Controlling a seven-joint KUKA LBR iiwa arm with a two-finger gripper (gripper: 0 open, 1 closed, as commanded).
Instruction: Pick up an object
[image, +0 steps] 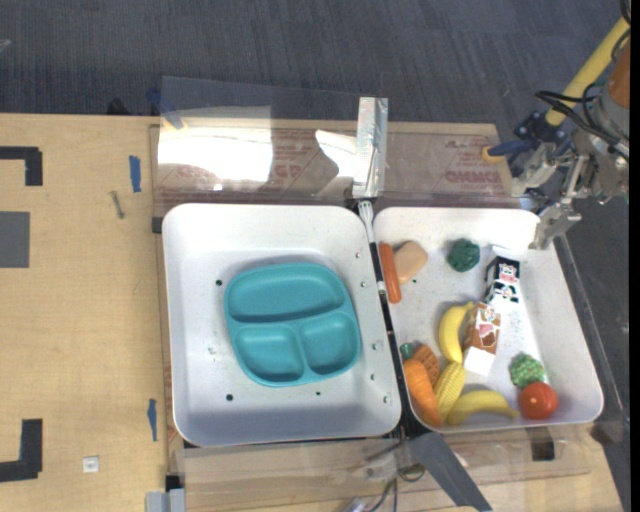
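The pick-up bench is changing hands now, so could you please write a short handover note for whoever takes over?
Gripper: above the right bin's far right corner, nothing seen between its fingers.
Things: toy food in the right bin, including a tomato, bananas, a carrot, a milk carton and a green piece. A teal divided plate lies in the left bin.
Done: nothing picked.
Left: descend, grasp one item, lift.

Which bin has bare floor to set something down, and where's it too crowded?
Left bin: bare white floor rings the teal divided plate, widest along its far edge. Right bin: bare strip along the far wall behind the green ball; the near half is crowded with bananas, carrot and tomato.
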